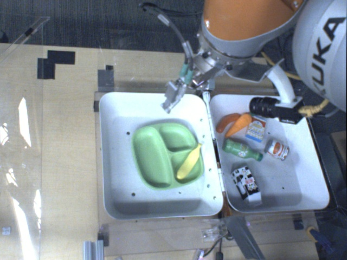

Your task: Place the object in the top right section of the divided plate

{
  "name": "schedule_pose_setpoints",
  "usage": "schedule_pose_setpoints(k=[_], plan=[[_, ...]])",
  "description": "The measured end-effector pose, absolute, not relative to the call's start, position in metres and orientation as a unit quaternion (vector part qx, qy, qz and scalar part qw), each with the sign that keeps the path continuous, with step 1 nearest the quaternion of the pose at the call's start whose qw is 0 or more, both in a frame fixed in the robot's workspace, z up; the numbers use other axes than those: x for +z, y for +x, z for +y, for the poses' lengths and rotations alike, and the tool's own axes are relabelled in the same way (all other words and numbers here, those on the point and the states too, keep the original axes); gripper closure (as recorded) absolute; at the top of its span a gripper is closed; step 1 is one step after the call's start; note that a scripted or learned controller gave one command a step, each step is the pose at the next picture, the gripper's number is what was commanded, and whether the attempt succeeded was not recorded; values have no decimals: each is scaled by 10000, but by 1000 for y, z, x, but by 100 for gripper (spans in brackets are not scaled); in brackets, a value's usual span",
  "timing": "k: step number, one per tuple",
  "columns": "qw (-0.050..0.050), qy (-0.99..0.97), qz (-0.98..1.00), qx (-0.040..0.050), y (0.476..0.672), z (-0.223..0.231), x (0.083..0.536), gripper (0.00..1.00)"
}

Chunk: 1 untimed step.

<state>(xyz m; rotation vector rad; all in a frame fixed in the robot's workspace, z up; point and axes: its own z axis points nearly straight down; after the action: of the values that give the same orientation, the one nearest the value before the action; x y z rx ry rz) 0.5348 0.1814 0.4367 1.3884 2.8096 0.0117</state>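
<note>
A green divided plate [157,156] lies in the left bin [116,199]. A yellow banana-shaped object [188,162] rests slantwise in the plate's lower right section, its upper tip near the plate's right rim. The top right section [176,136] holds nothing. My gripper [172,96] hangs over the back rim of the left bin, above and behind the plate, apart from the yellow object. Nothing shows in it.
The right bin [303,196] holds an orange carrot-like piece [236,124], a small carton [255,130], a green bottle [242,149], a small can [277,150] and a black-and-white item [246,182]. The arm's bulk [255,15] overhangs the bins' back edge.
</note>
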Motion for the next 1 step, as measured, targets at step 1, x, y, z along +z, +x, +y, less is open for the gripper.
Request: schedule_pose_setpoints(k=[1], plan=[[45,2978,9546,31,565,189,436,0]])
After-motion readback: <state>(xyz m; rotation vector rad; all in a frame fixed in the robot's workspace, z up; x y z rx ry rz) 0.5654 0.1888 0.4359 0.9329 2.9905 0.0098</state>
